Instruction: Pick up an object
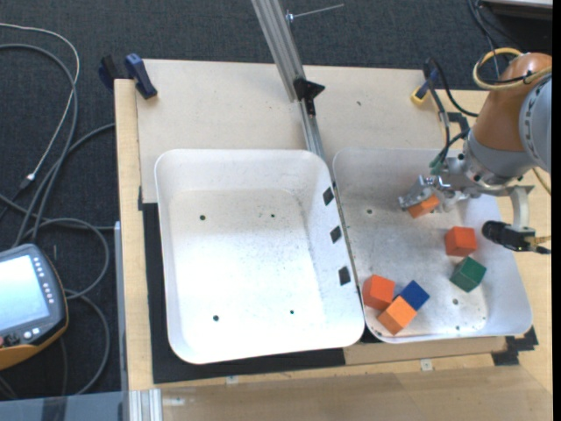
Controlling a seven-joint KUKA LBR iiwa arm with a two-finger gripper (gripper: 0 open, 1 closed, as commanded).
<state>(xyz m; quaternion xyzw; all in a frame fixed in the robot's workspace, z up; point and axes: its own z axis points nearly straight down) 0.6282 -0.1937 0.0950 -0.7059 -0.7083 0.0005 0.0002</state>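
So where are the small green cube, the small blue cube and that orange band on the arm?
Small green cube point(468, 274), camera view, top face.
Small blue cube point(415, 294), camera view, top face.
Orange band point(508, 103), camera view, its curved side.

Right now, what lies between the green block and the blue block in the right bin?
Nothing lies between them. In the camera view, bare speckled floor of the right bin separates the green block from the blue block.

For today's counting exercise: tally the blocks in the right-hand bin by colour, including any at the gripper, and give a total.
Orange-red: 2
Orange: 2, one on the bin floor, one between the gripper's fingers
Blue: 1
Green: 1
Total: 6
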